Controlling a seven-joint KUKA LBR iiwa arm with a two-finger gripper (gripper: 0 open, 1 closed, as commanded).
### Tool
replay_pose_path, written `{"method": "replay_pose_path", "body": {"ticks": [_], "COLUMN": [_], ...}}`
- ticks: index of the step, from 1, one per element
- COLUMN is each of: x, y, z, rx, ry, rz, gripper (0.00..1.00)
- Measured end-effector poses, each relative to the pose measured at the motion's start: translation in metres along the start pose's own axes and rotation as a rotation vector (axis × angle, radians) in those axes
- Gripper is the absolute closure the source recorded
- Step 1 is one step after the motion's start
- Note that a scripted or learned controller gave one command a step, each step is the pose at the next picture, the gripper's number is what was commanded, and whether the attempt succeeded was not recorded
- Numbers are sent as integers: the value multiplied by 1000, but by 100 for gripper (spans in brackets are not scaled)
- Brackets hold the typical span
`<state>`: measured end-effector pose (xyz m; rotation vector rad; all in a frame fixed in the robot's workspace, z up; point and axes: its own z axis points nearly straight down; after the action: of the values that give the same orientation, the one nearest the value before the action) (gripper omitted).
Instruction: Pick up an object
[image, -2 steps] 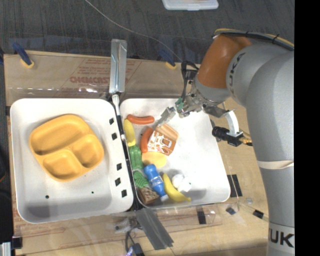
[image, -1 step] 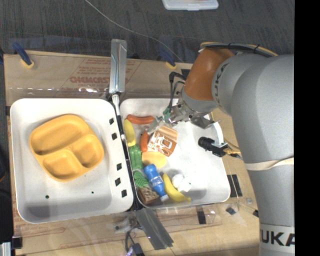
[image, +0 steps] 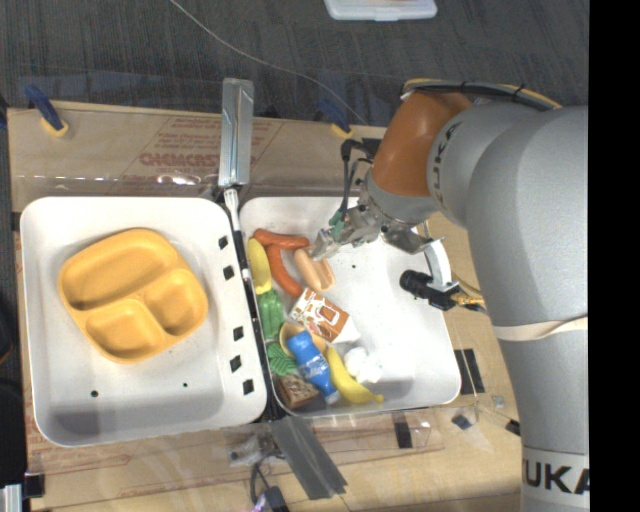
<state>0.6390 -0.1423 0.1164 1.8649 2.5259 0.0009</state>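
The gripper (image: 335, 235) hung low over the far left part of the right bin (image: 430, 340), reaching in from the right under the grey arm (image: 500, 150) with its orange band. Its tip stood just above the hot dog (image: 311, 268), beside the red sausage (image: 283, 240) at the far end of the pile. Whether its fingers were spread or pressed together could not be told from this slant; nothing was seen between them.

The candidates for picking lay crowded along the left wall of that bin: a small yellow banana (image: 258, 265), a green vegetable (image: 270, 315), a printed carton (image: 322, 318), a blue bottle (image: 312, 365) and a larger banana (image: 350, 378) nearer the front. The left bin (image: 50, 390) held a yellow divided tray (image: 132, 292).

The step looked like the approach to a grasp, with the hot dog the likeliest target. The next move would call for a short descent with the fingers straddling that piece across its narrow width, then closing without nudging the sausage alongside, and a straight lift.
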Motion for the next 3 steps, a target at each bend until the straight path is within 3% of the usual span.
{"method": "replay_pose_path", "body": {"ticks": [1, 2, 3], "x": [0, 40, 41], "y": [0, 8, 8], "z": [0, 23, 14], "rx": [0, 3, 5], "ry": [0, 1, 2], "rz": [0, 114, 109], "gripper": [0, 0, 100]}}
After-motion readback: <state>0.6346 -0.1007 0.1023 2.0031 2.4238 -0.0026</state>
